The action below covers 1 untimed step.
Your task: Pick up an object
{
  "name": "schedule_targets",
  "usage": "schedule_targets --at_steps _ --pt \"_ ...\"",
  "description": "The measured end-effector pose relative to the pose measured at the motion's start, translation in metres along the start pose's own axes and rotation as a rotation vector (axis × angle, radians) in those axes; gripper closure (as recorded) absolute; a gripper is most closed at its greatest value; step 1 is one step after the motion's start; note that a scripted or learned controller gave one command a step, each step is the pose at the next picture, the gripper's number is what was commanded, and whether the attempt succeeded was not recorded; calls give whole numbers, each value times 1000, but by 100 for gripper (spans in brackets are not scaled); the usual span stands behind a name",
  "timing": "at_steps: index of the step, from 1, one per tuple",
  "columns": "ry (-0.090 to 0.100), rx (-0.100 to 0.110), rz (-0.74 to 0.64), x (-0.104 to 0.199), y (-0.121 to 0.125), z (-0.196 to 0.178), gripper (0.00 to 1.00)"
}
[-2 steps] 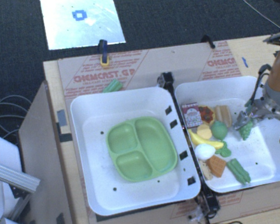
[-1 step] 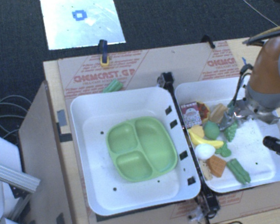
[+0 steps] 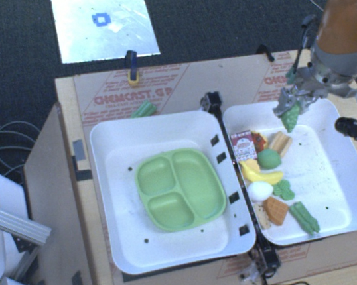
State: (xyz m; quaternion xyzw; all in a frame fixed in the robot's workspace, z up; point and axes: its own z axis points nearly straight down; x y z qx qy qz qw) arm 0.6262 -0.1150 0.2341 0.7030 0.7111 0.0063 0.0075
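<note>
My gripper [image 3: 290, 109] hangs over the far edge of the right bin [image 3: 344, 172]. A small green leafy piece [image 3: 290, 119] sits between its fingers, lifted above the bin floor. Along that bin's left side lies a cluster: a red and white box [image 3: 243, 146], a tan stick [image 3: 280, 145], a round green fruit [image 3: 269, 158], a yellow banana [image 3: 261, 173], a white egg [image 3: 261, 190], a small green floret [image 3: 283, 190], an orange-brown chunk [image 3: 276, 210] and a green pickle [image 3: 304, 217].
The left bin [image 3: 121, 181] holds a green divided plate [image 3: 179, 189]. A black clamp bar [image 3: 232, 163] runs between the two bins. The right half of the right bin's floor is bare. Cardboard lies under both bins.
</note>
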Motion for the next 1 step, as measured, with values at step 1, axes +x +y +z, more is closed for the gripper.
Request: schedule_targets --at_steps 1 --pt "4 19 2 56 -32 4 100"
